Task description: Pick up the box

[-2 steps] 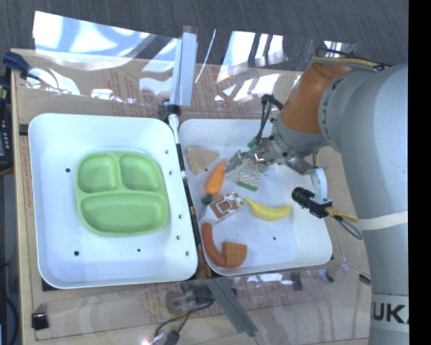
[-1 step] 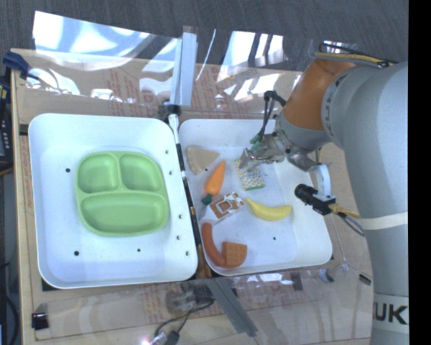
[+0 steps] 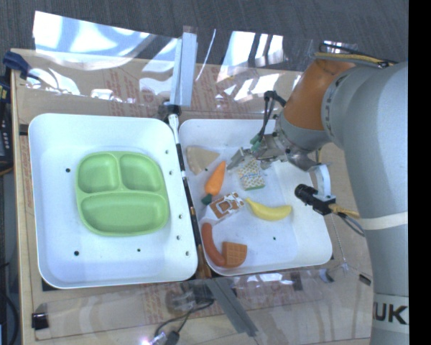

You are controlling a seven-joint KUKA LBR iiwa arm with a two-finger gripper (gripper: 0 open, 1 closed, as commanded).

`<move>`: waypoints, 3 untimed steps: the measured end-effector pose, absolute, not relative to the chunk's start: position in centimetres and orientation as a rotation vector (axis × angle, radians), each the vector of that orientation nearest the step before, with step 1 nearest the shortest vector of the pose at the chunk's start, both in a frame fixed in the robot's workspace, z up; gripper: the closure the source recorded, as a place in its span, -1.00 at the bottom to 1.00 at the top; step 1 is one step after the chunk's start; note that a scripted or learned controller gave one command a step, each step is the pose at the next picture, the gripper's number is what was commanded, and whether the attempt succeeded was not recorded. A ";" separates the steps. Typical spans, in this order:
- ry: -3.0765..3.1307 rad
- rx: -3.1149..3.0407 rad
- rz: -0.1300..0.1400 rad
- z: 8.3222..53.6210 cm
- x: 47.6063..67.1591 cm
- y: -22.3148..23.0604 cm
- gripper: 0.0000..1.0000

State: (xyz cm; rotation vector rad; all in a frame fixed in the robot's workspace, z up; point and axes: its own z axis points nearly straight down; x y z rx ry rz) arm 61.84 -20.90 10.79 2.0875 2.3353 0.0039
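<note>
Worktop [image 3: 93, 315]: two shallow white bins are carried side by side.
Arm [image 3: 359, 121]: it is reached in from the right, bent down over the right bin's upper middle.
Left bin [image 3: 50, 243]: a green divided plate [image 3: 122, 192] is seen in the middle of it, well apart from the action.
Right bin [image 3: 309, 246]: all the small items are held here, crowded toward its left and middle.
Claw [image 3: 246, 157]: it is seen low over the bin, its tips just beside the speckled box; how wide it is parted cannot be told, and nothing is seen clamped in it.
Box [image 3: 252, 175]: a small pale speckled carton is judged to be the target, lying flat near the bin's middle, just below the claw.
Banana [image 3: 269, 210]: it lies just below the box, near enough to be nudged.
Carrot [image 3: 215, 178]: it is set to the box's left, near but apart.
Patterned packet [image 3: 225, 205]: a second box-like item lies lower left; confusion is to be avoided.
Advice: the tips are best centred across the box's narrower sides, lowered straight, and closed before any lift is tried.
</note>
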 end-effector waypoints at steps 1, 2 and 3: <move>2.338 2.084 0.005 11.8 61.9 -20.9 1.00; 2.338 2.083 0.004 11.8 61.9 -20.9 -1.00; 2.374 2.050 0.003 9.6 62.2 -20.9 -1.00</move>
